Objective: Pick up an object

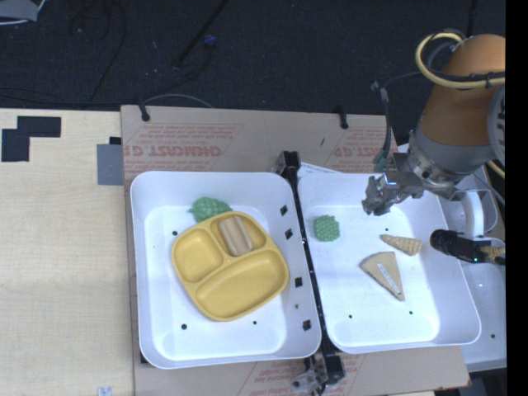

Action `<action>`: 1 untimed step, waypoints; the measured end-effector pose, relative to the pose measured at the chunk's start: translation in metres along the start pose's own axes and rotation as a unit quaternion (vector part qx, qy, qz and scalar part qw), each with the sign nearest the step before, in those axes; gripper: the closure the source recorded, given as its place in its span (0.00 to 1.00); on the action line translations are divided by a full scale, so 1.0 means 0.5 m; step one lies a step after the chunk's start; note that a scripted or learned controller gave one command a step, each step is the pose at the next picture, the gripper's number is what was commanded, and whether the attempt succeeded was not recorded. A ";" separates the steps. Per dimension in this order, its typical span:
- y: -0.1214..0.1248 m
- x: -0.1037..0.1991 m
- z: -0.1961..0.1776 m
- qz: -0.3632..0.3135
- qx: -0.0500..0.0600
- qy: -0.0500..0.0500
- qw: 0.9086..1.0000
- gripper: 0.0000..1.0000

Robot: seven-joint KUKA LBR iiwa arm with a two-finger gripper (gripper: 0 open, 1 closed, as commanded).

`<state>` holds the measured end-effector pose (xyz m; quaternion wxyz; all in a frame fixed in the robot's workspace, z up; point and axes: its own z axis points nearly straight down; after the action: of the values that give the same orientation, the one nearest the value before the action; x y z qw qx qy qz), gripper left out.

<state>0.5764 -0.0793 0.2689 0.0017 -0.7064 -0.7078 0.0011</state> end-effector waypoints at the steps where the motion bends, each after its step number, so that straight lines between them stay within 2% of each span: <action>1: -0.009 0.105 0.036 -0.001 0.000 0.000 1.000 1.00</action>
<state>0.5718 -0.0270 0.2511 0.0018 -0.7061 -0.7081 0.0013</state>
